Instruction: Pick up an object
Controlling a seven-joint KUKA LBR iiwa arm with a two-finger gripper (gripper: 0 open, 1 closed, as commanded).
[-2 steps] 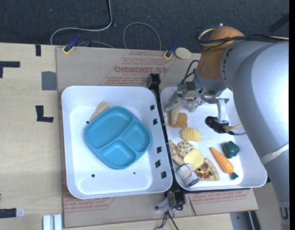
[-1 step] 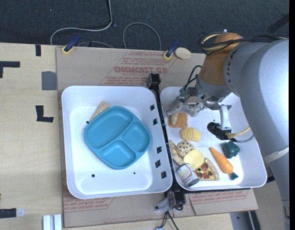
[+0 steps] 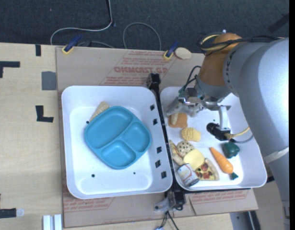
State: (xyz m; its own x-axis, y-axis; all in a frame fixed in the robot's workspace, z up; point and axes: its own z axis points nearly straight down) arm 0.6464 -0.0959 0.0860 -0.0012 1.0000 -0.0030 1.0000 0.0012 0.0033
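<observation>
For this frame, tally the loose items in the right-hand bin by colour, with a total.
Orange: 1, the carrot
Green: 1, the dark green piece
Yellow: 2, the corn and the yellow block
Tan or brown: 2, the bread roll and the cookie
Mixed: 2, the pizza slice and the can
Total: 8

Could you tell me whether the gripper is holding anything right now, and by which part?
It cannot be told. The gripper is low in the right bin, just above a brown bread roll, but no object visibly sits in it.

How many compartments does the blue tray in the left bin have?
3: the blue tray has one toward its upper left, one at its right and one at its lower middle.
</observation>
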